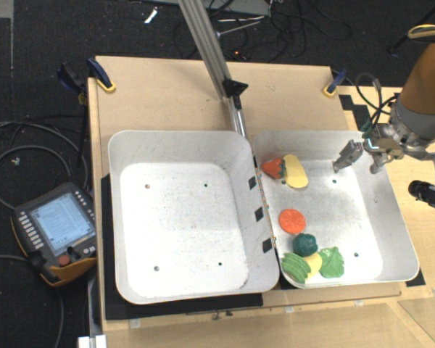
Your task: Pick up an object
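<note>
- The gripper [362, 156] hangs over the right bin's [380, 216] far right part.
- Two toys [288, 170] lie touching, to its left.
- Below it, a disc [291, 220], then a cluster [313, 259] at the near rim.

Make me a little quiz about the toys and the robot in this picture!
1. True or false: the gripper is holding the orange disc.
2. Which bin holds the toys? A) right bin B) left bin
3. Fill in: the pale yellow toy touches a ____ toy.

Key: 1 false, it hangs above the right bin's far end, apart from the toys. 2 A. 3 red.
</note>
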`<state>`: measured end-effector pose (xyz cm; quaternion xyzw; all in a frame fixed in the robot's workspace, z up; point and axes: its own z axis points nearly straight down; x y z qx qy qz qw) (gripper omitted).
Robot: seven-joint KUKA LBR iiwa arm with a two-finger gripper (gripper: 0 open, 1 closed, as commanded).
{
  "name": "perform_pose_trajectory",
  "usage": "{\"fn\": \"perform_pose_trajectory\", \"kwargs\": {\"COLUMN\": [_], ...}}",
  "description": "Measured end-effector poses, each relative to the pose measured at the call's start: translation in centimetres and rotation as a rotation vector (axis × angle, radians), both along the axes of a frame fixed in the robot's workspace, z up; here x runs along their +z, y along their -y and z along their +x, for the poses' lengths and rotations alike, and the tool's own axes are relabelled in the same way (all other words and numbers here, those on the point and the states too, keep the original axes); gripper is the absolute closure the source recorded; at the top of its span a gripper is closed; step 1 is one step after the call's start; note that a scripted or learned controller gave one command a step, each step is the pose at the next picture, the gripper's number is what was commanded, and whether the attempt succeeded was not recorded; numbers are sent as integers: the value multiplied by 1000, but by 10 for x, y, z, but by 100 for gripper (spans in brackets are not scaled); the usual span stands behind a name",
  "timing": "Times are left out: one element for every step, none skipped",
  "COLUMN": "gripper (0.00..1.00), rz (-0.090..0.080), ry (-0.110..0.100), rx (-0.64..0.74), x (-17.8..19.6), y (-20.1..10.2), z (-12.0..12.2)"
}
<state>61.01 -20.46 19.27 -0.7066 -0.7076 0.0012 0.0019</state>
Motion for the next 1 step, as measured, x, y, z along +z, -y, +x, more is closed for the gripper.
{"fn": "perform_pose_trajectory", "kwargs": {"gripper": [0], "rz": [-2], "ry": [4], "rx": [2], "x": [3], "y": [0], "z": [1]}}
